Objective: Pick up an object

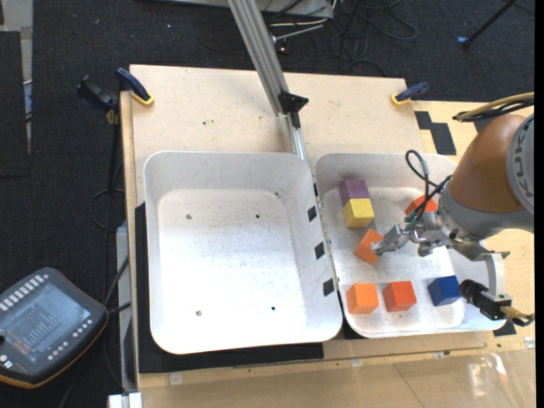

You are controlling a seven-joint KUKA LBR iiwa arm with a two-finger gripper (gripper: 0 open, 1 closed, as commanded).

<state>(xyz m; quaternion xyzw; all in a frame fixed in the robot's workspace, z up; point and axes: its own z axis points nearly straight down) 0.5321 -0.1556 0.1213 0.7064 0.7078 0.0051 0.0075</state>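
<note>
Near edge of the right bin [399, 330]: three cubes lay untouched. Farther in, the gripper [387, 243] met a tilted orange cube [368, 246]; whether it was clamped or released, I cannot tell. Lift apparently remained undone.
</note>
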